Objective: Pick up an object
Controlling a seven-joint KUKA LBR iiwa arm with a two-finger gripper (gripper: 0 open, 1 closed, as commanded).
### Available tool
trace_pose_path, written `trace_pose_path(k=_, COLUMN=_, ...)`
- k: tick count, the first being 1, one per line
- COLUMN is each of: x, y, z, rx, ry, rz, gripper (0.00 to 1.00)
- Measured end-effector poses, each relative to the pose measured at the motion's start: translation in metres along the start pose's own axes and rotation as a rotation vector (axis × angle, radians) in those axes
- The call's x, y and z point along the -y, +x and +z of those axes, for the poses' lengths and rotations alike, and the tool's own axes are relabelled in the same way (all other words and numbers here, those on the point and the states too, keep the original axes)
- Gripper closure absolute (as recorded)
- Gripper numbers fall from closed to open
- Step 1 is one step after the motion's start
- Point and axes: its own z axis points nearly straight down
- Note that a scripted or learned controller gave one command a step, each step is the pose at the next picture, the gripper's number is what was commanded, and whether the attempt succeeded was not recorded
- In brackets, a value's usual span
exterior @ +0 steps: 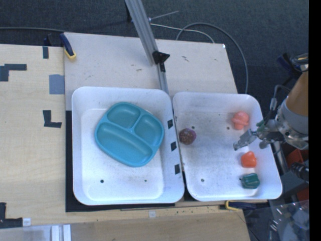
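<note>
Your two-finger tool (244, 140) hovers with fingers parted and empty over the right white bin (215, 104), between the small pale-orange rounded toy (241, 118) and the small red-orange plastic lump (249, 159). Both look light, rigid and slick; grip across the widest part.

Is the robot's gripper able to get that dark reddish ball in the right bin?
Probably yes. The ball sits alone on bare bin floor near the left wall, with nothing between it and the gripper, which is over the same bin.
</note>
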Motion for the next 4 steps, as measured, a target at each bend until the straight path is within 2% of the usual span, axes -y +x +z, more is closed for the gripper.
trace_pose_path(k=1, x=0.0, y=0.0, z=0.0, rx=0.0, ry=0.0, rz=0.0, gripper=0.0)
trace_pose_path(k=2, x=-0.003, y=0.005, z=0.045, rx=0.0, ry=0.004, rz=0.0, gripper=0.0)
trace_pose_path(k=3, x=-0.006, y=0.0, z=0.106, rx=0.0, ry=0.005, rz=0.001, gripper=0.0)
trace_pose_path(k=4, x=-0.006, y=0.0, z=0.116, rx=0.002, ry=0.0, rz=0.001, gripper=0.0)
